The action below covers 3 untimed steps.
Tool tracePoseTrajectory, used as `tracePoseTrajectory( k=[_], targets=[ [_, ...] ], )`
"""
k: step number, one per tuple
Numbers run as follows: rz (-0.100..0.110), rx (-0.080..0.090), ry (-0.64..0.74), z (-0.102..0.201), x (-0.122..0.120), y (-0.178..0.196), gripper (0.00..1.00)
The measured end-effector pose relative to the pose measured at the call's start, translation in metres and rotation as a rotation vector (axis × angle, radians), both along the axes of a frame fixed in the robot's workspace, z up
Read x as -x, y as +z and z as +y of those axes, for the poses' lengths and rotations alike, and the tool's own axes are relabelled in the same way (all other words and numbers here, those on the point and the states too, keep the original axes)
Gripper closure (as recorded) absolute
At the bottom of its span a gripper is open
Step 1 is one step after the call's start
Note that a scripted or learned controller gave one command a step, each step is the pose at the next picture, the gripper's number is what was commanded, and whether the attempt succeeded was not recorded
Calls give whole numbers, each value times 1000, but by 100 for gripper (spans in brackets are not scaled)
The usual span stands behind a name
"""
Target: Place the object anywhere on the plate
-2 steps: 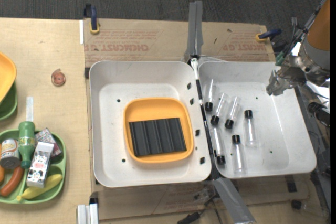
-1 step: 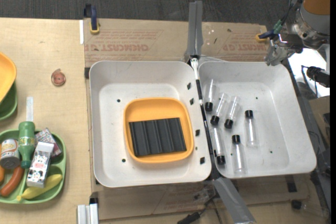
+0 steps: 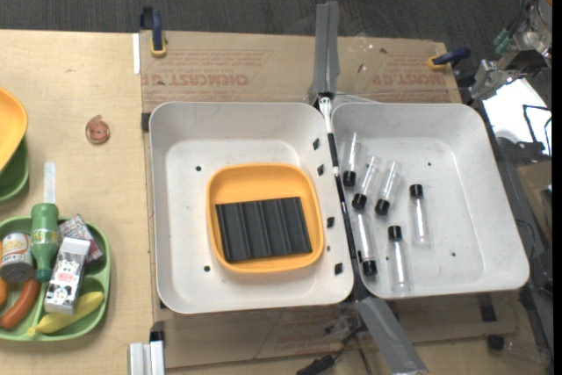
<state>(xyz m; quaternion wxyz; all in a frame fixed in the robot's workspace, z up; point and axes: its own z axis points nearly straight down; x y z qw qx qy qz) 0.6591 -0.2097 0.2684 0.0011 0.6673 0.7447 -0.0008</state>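
Observation:
An orange square plate sits in the middle of the left white bin. A dark grey ribbed block lies flat on the plate and covers most of its floor. In the right white bin lie several clear plastic tubes with black caps, among them one near the divider, one at the centre and one toward the front.
On the wooden table to the left stand a green tray of toy food, a yellow bowl at the edge and a small pink disc. Clamps hold cardboard behind the bins. Cables and hardware crowd the upper right.

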Motion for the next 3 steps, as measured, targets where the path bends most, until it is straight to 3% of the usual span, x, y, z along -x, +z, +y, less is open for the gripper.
tracePoseTrajectory(
  k=[2,3],
  targets=[
    [-1,1,515,-13,-1,28,100],
    [-1,1,515,-13,-1,28,0]
  ],
)
